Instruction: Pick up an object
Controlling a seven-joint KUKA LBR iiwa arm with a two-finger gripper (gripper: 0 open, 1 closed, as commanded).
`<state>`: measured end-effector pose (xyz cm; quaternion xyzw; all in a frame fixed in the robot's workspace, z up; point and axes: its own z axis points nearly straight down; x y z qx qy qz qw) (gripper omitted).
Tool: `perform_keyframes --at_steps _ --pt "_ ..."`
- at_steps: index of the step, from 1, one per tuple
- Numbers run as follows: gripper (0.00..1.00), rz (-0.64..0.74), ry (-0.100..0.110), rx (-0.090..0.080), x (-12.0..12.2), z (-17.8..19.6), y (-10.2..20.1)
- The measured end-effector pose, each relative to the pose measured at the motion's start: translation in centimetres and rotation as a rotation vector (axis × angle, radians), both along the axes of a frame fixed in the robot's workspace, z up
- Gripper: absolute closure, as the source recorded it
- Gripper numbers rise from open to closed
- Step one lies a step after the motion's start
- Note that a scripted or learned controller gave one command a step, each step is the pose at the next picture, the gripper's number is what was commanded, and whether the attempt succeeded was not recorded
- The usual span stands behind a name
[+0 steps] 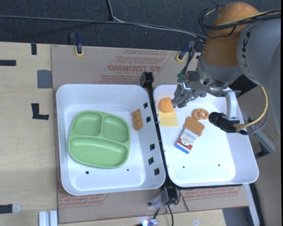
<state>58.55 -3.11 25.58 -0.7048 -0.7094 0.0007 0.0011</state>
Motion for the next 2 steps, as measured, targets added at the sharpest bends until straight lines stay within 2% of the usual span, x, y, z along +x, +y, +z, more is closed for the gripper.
perform_keyframes --at_steps 2 --pt "1.0 0.0 -0.002 0.0 3.5 -0.8 11.0"
